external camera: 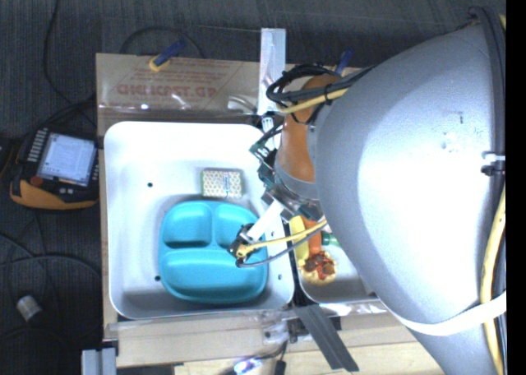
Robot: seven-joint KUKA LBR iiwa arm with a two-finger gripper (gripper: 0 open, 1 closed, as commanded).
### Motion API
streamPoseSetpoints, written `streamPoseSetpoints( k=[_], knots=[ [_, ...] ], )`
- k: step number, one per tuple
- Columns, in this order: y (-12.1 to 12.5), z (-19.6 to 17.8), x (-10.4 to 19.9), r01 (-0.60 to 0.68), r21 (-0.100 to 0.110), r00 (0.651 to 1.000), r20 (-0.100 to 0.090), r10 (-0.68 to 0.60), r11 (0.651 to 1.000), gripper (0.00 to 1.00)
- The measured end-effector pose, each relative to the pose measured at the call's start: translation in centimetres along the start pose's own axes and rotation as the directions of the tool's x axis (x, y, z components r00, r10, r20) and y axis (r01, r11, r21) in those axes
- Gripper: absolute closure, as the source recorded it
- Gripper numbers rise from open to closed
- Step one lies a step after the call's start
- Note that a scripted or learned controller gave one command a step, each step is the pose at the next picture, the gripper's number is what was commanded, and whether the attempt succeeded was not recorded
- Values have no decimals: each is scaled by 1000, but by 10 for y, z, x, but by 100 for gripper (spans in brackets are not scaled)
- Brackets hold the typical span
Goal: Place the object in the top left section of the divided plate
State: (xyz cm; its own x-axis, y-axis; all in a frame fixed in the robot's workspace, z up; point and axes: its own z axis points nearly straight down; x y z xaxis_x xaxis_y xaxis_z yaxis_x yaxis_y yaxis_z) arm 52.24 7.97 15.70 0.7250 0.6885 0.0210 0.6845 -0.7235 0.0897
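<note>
A blue divided plate (205,254) lies in the left white bin (131,201), towards its front. Just behind the plate, on the bin floor, rests a small square pad with a speckled green and tan top (222,183). My gripper (267,205) hangs over the right edge of the plate, close to the wall between the two bins. The wrist and the orange band above hide its tips. Nothing is visible inside the plate's sections.
The grey arm covers most of the right bin (329,287). A few coloured items, orange, red and green (316,260), show in it next to the dividing wall. A handheld device (62,164) lies on the floor left of the bench.
</note>
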Motion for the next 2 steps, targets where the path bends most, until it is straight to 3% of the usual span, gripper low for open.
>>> streamPoseSetpoints(
  k=[2],
  knots=[
    [0,0,1,-47,-1,999,-3,47,999,100]
  ],
)
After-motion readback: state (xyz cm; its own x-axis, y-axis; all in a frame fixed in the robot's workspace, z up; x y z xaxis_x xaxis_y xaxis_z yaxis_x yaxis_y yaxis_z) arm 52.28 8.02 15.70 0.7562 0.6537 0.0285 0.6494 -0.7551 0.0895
